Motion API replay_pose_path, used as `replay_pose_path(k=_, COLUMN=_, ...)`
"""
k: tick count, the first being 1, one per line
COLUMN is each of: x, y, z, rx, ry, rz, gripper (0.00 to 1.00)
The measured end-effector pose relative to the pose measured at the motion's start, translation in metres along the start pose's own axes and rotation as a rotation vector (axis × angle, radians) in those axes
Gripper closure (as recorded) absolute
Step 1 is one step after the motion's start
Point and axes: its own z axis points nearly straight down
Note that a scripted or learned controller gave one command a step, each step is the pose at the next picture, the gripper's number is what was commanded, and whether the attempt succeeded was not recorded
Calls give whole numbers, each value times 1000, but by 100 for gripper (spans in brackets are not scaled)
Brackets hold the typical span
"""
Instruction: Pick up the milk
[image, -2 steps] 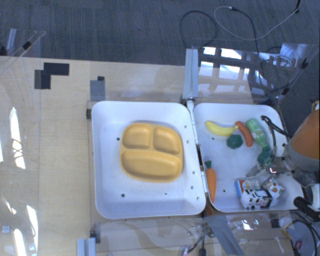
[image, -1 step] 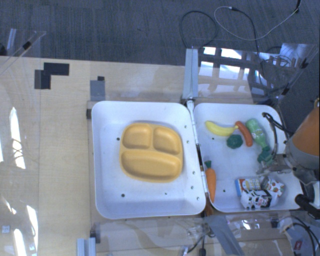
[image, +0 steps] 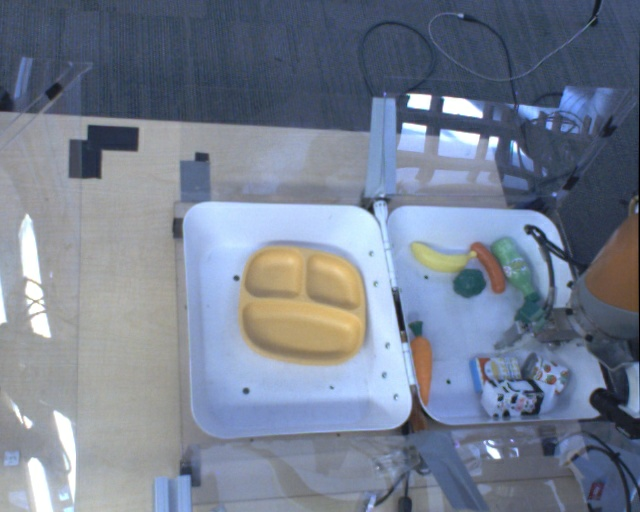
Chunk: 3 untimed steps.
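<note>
The milk carton, white with black cow patches and a blue and red end, lies on its side in the front right part of the right bin. My gripper hangs just behind the carton, reaching in from the right below the arm's orange band. It looks close above the carton's far edge, and nothing shows held in it.
The right bin also holds a banana, a red sausage, a broccoli floret, a green bottle and a carrot by the left wall. The left bin holds a yellow divided tray.
</note>
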Motion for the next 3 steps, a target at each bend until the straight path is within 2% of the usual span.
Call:
replay_pose_path(k=1, x=0, y=3, z=-11, rx=-5, ry=-1, rz=-2, gripper=100)
replay_pose_path(k=2, x=0, y=3, z=-11, rx=-5, ry=-1, rz=-3, gripper=0)
replay_pose_path(k=3, x=-4, y=3, z=4, rx=-11, ry=-5, rz=-270, gripper=0)
